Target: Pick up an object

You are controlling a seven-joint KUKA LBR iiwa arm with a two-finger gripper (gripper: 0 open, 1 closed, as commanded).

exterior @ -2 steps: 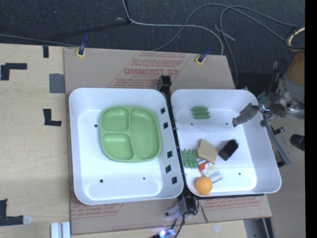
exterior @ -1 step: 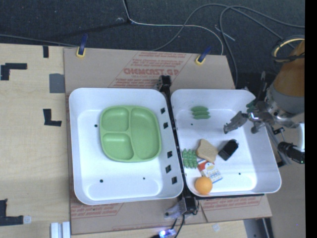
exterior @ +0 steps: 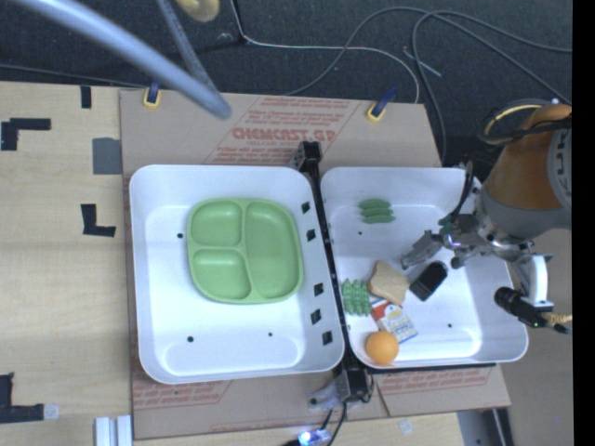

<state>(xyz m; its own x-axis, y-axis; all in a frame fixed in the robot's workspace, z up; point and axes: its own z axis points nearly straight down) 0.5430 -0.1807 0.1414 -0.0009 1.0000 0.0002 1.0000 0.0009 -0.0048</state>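
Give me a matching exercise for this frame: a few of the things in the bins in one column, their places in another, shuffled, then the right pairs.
Things:
1. green divided plate
2. orange ball
3. green pea pod
4. black block

Places:
A. near front edge of the right bin
B. towards the back of the right bin
C. middle of the left bin
D. right bin, just by the pincer

Pairs: 1-C, 2-A, 3-B, 4-D
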